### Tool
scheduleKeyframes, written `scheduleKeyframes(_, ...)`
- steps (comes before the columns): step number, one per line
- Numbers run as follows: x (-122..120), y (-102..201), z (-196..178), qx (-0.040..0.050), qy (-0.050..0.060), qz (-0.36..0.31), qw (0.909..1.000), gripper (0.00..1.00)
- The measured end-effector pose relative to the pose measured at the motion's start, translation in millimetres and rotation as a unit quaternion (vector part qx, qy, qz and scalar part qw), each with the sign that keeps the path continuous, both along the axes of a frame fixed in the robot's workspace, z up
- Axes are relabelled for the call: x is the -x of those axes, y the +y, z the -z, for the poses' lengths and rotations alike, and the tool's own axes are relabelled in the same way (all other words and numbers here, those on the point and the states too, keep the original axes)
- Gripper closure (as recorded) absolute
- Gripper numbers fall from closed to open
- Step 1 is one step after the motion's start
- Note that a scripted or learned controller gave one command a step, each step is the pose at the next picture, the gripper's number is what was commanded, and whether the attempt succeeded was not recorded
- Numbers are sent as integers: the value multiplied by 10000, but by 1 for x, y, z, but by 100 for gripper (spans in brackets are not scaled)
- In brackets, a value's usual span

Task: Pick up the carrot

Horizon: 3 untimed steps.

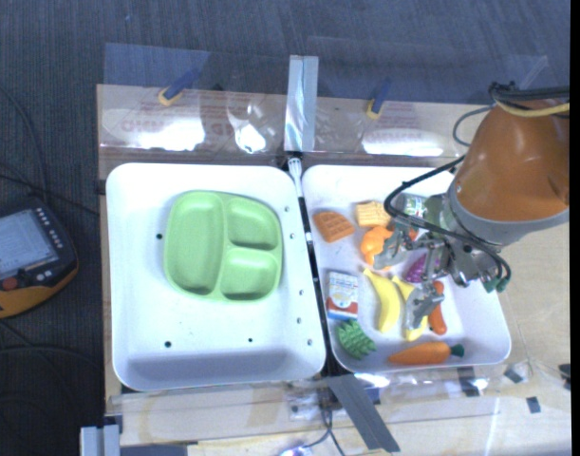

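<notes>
Lying along the right bin's near edge, the carrot sits apart from the pincer — grip unreadable.

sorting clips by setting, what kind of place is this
Probably a robot lab test bench: two white bins taped down, toy food such as a carrot and banana, and a control pendant on the carpet.

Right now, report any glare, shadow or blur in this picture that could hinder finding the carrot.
Camera view: bright glare on the clear plastic sheeting behind the two bins; the orange toy carrot at the near edge of the right white bin is evenly lit and fairly sharp; the two-finger gripper looks soft and dark, its detail hard to read.
</notes>
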<state>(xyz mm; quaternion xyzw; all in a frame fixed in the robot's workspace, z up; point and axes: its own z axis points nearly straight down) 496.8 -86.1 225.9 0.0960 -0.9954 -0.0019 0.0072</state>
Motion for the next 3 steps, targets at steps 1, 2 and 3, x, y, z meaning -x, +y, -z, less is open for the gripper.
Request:
scheduleKeyframes(1,-37,-7,123,15,-152,56,9999,0)
scheduleKeyframes(2,-117,-26,135,13,-177,682,9975,0)
scheduleKeyframes(3,-117,-25,129,17,-163,676,9976,100)
